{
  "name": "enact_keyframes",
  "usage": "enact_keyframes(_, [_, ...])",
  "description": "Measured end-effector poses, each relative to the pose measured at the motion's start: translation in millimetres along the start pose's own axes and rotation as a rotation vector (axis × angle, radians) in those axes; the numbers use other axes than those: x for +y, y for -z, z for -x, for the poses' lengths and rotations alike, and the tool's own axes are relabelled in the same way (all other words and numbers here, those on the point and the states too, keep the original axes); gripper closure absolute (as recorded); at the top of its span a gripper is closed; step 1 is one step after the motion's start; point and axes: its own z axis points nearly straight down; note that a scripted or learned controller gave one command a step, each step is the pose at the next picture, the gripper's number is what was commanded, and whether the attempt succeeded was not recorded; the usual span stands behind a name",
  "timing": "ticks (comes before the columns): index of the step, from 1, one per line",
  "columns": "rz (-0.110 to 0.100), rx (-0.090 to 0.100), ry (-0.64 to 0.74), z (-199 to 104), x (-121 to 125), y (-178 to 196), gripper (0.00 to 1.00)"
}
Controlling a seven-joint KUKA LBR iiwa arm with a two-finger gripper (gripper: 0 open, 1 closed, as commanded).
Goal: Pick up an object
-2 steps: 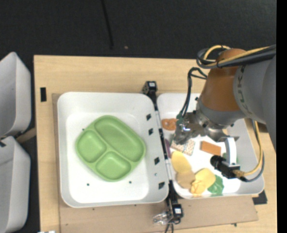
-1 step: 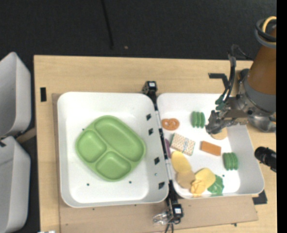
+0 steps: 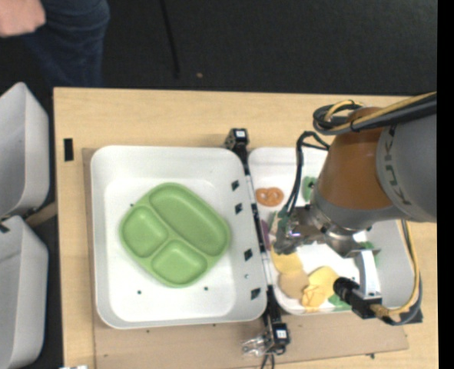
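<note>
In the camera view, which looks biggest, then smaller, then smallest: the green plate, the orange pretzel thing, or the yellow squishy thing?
1. Green divided plate, by far the biggest.
2. Yellow crumpled item.
3. Orange pretzel-shaped item, smallest.
The arm partly covers the right bin, so the last two look close and their order is less sure.
</note>
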Motion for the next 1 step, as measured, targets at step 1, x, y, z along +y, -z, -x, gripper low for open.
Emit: enact_keyframes(1, [0.018,0.0,0.008,-90.2,22.8,58.9,1.0])
